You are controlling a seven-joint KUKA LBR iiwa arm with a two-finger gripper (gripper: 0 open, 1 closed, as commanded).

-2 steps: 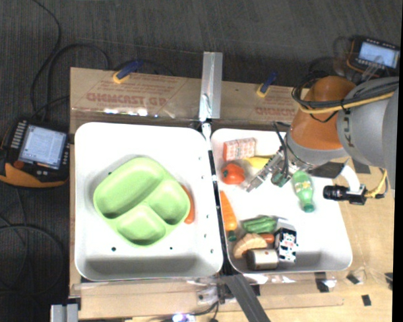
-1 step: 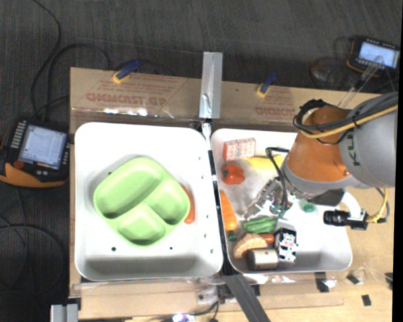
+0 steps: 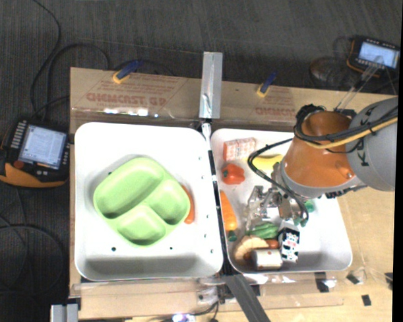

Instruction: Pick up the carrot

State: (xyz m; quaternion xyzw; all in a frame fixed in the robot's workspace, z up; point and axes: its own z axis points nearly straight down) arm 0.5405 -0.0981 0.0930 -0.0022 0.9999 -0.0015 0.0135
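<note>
The carrot is a long orange piece lying along the left wall of the right bin, its length running roughly front to back. My gripper hangs over the middle of that bin, below the orange-banded wrist. It sits to the right of the carrot, a short gap away, and is not touching it. Nothing is visibly held in the gripper.
Around the carrot lie a red tomato-like item, a printed box, a banana, a green vegetable, a bread roll, a can and a black-and-white toy. The left bin holds a green divided plate with an orange item beside it.
</note>
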